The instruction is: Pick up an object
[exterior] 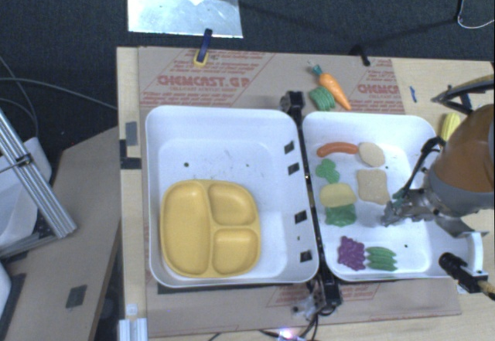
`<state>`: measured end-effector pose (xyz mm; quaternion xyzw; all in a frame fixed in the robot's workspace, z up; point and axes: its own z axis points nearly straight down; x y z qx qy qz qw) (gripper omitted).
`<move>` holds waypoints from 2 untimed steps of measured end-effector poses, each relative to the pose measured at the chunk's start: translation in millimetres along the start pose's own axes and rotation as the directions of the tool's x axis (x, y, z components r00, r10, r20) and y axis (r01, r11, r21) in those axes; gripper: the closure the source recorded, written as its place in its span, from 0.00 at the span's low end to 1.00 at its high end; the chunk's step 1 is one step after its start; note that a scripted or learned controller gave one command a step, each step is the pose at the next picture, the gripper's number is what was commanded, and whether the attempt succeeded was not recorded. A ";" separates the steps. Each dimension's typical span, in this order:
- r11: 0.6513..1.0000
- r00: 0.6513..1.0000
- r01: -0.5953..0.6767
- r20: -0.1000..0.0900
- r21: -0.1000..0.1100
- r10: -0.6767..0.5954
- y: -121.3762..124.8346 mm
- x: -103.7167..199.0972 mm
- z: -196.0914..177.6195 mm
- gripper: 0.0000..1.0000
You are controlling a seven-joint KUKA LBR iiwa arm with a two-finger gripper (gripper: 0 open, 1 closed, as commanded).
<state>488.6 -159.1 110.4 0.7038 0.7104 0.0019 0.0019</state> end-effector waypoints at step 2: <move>1.000 1.000 -0.003 0.000 0.003 0.003 -1.2 11.2 15.6 1.00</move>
